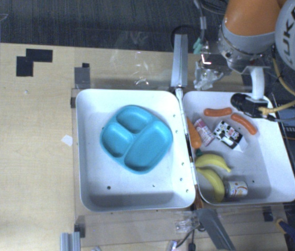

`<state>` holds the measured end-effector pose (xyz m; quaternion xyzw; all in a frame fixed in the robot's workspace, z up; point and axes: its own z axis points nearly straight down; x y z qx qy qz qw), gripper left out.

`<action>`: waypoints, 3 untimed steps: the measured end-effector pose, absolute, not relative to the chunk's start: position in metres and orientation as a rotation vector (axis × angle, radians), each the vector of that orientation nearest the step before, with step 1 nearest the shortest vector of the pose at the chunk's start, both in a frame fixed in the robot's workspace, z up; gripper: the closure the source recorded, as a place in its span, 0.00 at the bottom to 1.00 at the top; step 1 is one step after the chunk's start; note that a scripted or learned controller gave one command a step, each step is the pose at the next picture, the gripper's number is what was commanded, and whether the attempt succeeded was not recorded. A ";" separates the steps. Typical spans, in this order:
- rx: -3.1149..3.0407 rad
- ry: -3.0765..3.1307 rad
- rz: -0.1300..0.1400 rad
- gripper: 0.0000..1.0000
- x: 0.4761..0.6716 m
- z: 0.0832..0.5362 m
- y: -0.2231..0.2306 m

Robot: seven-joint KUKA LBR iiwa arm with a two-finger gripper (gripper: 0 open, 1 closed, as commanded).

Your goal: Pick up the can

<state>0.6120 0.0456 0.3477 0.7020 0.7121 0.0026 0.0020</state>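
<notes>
bench | left bin | right bin | side by side, touching

Blue plate, yellow bananas, orange-red sausages, white bins.

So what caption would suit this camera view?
Robot arm's gripper above the right bin, where a can lies beside bananas.

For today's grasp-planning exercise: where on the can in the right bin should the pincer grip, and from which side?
Grip the can across its round body, coming from above. It lies on its side near the bin's front wall, and a banana touches one end, so only its curved sides look free.
</notes>
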 end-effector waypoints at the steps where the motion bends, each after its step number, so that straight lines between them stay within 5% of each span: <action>1: 2.314 2.122 0.006 1.00 0.669 0.309 0.103; 3: 2.388 2.038 0.009 1.00 0.669 0.309 0.230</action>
